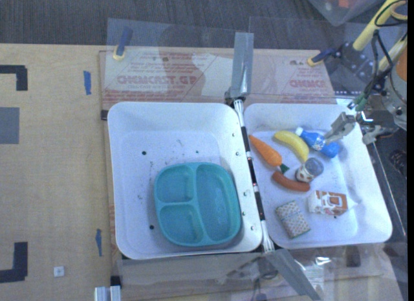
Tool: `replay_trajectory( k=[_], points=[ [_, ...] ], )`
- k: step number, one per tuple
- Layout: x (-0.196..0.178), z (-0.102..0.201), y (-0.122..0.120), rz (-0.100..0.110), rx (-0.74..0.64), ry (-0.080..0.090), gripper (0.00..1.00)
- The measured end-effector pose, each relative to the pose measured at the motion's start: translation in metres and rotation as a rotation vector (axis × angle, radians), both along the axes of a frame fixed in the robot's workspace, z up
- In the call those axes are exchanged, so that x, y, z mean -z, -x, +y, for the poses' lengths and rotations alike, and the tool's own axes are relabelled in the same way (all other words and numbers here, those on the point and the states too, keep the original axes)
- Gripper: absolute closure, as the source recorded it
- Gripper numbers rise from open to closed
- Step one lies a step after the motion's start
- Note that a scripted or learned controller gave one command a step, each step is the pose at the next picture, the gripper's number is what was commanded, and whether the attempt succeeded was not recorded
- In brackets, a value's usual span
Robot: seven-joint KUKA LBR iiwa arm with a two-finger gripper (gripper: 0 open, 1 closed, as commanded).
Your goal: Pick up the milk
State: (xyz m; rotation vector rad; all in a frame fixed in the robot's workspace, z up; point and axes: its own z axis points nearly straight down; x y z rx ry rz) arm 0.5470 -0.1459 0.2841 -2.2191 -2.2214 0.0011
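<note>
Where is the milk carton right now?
The milk carton lies in the right bin, toward its near right side, right of the grey sponge and below the sausage.

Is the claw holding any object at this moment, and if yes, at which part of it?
Nothing is held. The claw hangs open over the right bin, next to the blue bottle, apart from the milk.

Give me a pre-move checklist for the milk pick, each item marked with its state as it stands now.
1. Milk carton in view, lying in the right bin: ok.
2. Room around the carton, apart from the sausage and the grey block: ok.
3. Pincer over the carton: not ok; it is at the bin's far right, near the blue bottle.
4. Pincer fingers open: cannot tell.
5. Carton between the fingers: not ok.
6. Teal tray in the left bin, out of the way: ok.
</note>
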Motion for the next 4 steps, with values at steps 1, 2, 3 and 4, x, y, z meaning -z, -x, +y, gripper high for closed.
replay_trajectory(
  k=[1, 2, 3, 4],
  points=[
    [0.165, -0.033, -0.040, -0.001, -0.048, 0.000, 0.00],
    [0.197, -0.033, -0.077, -0.006, 0.010, 0.002, 0.00],
    [0.186, -0.034, -0.078, -0.010, 0.012, 0.003, 1.00],
    [0.113, 0.000, -0.082, -0.005, 0.004, 0.002, 1.00]
  ],
)
